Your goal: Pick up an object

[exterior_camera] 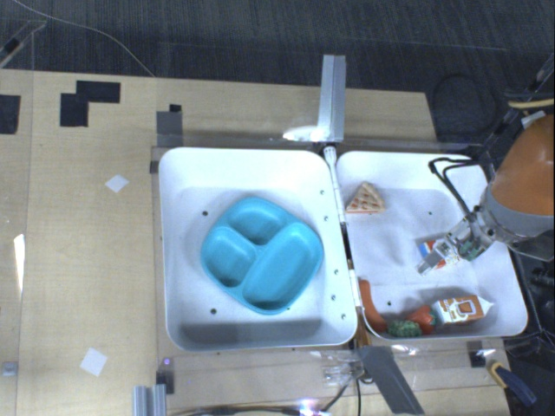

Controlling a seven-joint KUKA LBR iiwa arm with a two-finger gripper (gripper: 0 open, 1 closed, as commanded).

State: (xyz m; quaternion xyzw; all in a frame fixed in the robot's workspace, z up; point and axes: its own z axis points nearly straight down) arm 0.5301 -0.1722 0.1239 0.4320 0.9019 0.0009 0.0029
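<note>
- Claw (440,256) is down in the right bin (503,319), over a small red-and-blue item (427,250); its grip I cannot tell.
- Juice carton (457,309) lies near the front wall, long axis left-right.

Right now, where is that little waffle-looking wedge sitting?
In the camera view, the waffle wedge lies in the right bin, near its upper-left corner beside the divider between the bins, apart from the hand.

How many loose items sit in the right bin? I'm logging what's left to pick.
4: waffle slice at top left, sausage, broccoli and juice carton along the bottom edge. More may hide under the gripper.
</note>
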